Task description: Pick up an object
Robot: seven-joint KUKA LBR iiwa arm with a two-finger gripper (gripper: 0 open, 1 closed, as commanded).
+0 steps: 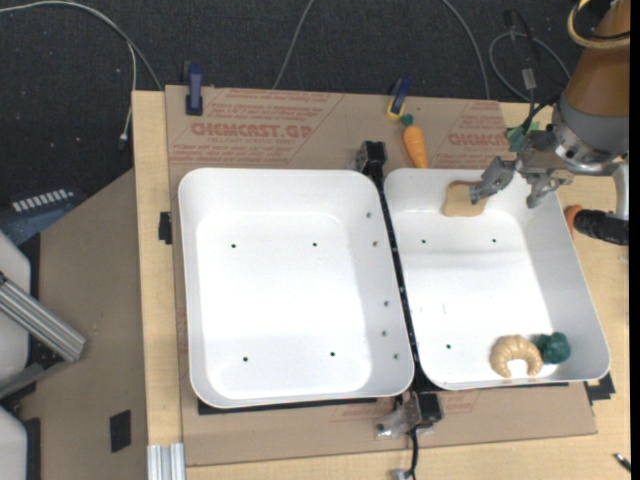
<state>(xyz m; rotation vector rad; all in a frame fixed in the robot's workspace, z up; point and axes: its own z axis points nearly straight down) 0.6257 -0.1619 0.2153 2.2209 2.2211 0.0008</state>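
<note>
My gripper (517, 188) hangs over the far end of the right bin (560, 258), its two fingers spread apart and nothing between them. A tan bread-like piece (460, 200) lies at the bin's far rim, just left of the left finger (492, 182). A croissant (516, 356) lies in the bin's near right corner, touching a dark green object (553, 347). An orange carrot (414, 145) rests on the cardboard beyond the bins.
The left bin (285, 283) sits beside the right one, with black clips (372, 157) between them at the far end. Blue clamps (194, 87) hold the cardboard's far edge. A dark tool with an orange tip (597, 224) lies at the right.
</note>
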